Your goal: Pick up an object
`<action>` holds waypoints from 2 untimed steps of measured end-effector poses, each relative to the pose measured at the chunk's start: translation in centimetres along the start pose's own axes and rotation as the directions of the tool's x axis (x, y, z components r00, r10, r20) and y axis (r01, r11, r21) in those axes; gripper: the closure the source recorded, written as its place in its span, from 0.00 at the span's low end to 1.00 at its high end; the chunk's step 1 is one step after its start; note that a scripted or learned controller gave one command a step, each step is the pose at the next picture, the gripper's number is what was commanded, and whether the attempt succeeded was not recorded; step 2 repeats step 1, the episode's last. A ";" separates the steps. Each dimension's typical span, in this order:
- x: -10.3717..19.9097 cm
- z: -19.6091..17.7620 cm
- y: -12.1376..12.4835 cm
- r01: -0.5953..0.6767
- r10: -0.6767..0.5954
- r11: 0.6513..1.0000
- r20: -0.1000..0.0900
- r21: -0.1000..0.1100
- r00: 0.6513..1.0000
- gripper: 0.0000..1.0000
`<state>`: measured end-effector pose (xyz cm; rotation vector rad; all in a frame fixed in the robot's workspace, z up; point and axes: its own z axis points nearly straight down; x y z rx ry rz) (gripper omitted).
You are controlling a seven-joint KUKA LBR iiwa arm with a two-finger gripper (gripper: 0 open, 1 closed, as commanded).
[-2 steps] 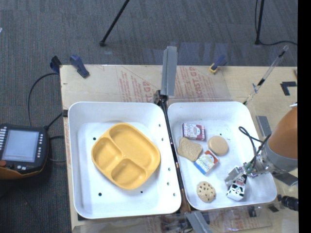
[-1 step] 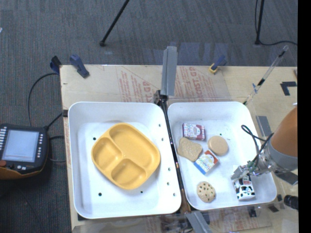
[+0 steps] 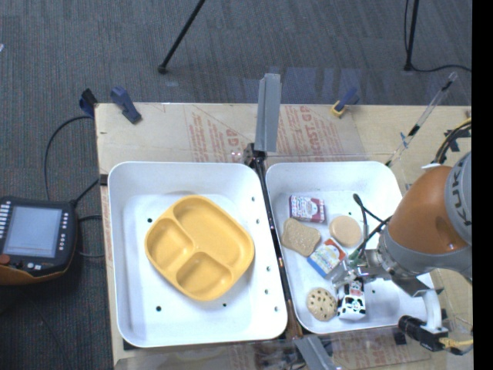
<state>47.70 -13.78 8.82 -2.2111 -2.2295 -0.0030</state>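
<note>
Gripper [image 3: 353, 277] low over cow-patterned carton [image 3: 353, 306] in right bin [image 3: 385, 177]; claw state unclear; nothing lifted yet.

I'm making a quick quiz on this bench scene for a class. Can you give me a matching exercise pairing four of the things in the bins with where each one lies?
Things:
1. yellow divided plate
2. red packet
3. chocolate-chip cookie
4. black-and-white cow-patterned carton

Places:
A. right bin, near front edge, just left of the carton
B. middle of the left bin
C. right bin, just below the gripper
D. right bin, farthest back of the items

Pairs: 1-B, 2-D, 3-A, 4-C
</note>
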 end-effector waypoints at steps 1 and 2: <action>3.2 -11.6 4.6 0.095 -0.095 0.995 0.003 -0.006 0.995 1.00; 3.2 -11.6 4.6 0.095 -0.095 0.995 0.003 -0.006 0.995 1.00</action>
